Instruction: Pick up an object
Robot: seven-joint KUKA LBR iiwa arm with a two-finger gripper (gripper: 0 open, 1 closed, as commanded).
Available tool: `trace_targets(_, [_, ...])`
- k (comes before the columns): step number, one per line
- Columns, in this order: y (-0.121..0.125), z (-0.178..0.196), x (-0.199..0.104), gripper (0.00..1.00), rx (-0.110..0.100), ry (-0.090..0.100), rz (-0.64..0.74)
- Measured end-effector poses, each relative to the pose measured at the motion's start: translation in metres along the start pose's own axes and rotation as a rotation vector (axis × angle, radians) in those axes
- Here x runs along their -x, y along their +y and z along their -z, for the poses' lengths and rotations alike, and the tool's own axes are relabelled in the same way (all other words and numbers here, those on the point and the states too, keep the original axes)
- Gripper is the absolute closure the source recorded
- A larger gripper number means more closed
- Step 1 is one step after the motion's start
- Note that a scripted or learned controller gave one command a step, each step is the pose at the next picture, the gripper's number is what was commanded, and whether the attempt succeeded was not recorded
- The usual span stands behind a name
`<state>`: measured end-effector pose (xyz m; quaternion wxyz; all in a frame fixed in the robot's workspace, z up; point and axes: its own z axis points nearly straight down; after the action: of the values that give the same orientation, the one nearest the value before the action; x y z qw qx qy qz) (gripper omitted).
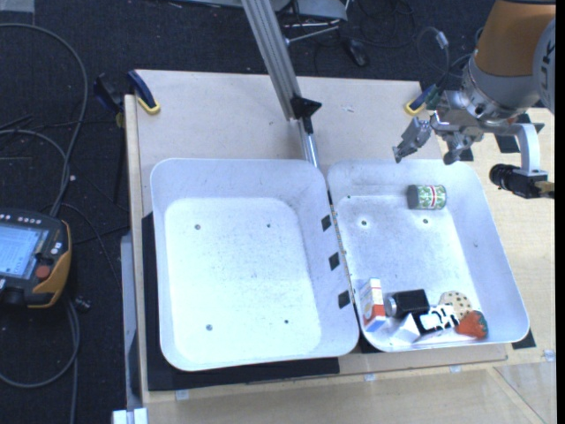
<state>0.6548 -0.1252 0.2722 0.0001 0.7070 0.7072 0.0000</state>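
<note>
My fingers (430,142) spread wide, gripping nothing, hung over far edge of right white plastic bin (494,237). Small green-and-white cylindrical can (427,197) lay on side just below them. Carton, black block, red strawberry toy (474,325) clustered at bin's near corner. Left white bin (177,184) alongside.

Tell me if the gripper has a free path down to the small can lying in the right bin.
Probably yes. The gripper hangs open just above the far rim of the right bin, and the can lies on its side right below it, apart from the cluster of items at the near end. Nothing sits between them.
</note>
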Motion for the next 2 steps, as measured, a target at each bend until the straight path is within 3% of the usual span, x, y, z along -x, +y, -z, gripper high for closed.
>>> trace_targets(1, [0.0015, -0.0428, 0.0386, 0.0, -0.004, 0.0, -0.003])
trace_targets(2, [0.0026, -0.0403, 0.0369, 0.0, 0.0, 0.0, 0.0])
